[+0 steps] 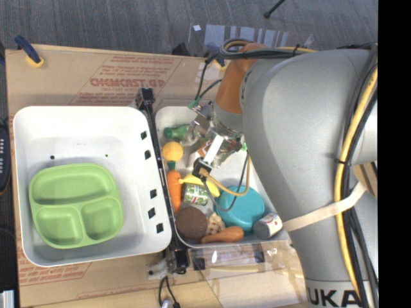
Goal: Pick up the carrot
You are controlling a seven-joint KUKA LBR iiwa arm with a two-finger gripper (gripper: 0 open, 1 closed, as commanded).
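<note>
The carrot (174,188) is orange and lies lengthwise against the left wall of the right bin (168,115), below a yellow lemon (171,151). My gripper (207,149) hangs low over the upper middle of that bin, to the right of the lemon and up and to the right of the carrot. It is apart from the carrot. The wrist and arm cover much of the bin's right side.
Packed near the carrot are a green-labelled can (196,198), a brown ball (191,222), a teal bowl (242,208), an orange-brown oblong (223,235), a small white can (269,224) and a green item (173,132). The left bin (77,124) holds a green divided plate (76,204).
</note>
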